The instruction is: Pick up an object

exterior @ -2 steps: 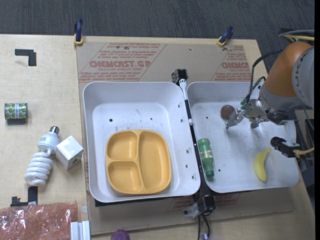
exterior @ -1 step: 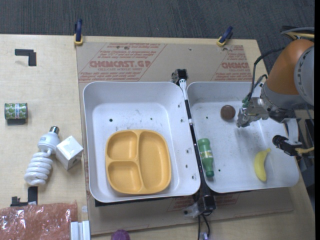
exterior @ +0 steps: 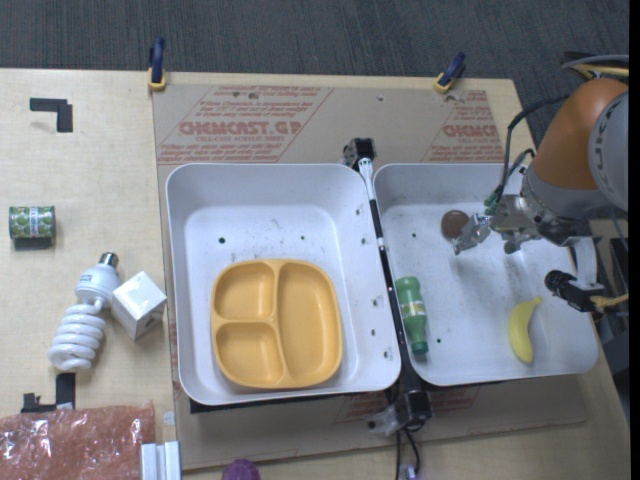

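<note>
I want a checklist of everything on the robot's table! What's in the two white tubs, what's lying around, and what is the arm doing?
Surface: tan bench with a cardboard sheet under two white bins.
Job's things: right bin holds a green bottle, a banana and a small brown object; left bin holds a yellow divided plate.
Clutter: spiral light bulb, white cube, green can, all left of the bins.
End effector: end effector over the right bin, beside the brown object.
Cables: black cable along the arm.
Surroundings: dark carpet.
</note>
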Robot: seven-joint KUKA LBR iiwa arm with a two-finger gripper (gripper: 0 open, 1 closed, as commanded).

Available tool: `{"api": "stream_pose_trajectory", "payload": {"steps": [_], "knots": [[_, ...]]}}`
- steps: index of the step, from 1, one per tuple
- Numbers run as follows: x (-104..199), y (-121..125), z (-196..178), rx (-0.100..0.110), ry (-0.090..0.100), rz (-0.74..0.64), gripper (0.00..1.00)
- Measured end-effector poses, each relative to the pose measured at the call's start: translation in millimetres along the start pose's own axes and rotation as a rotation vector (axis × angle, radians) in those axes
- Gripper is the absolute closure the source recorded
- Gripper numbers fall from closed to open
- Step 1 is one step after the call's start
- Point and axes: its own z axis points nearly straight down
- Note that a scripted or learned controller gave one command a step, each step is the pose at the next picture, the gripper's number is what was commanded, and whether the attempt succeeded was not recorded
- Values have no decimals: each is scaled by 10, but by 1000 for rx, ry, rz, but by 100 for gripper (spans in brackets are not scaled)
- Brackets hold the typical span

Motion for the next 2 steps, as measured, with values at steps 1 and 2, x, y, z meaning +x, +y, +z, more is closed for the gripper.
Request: {"api": "stream_pose_trajectory", "payload": {"steps": [1,2], "knots": [[397,511,111,0,2,1,0],[397,516,9,-2,0,-1,100]]}}
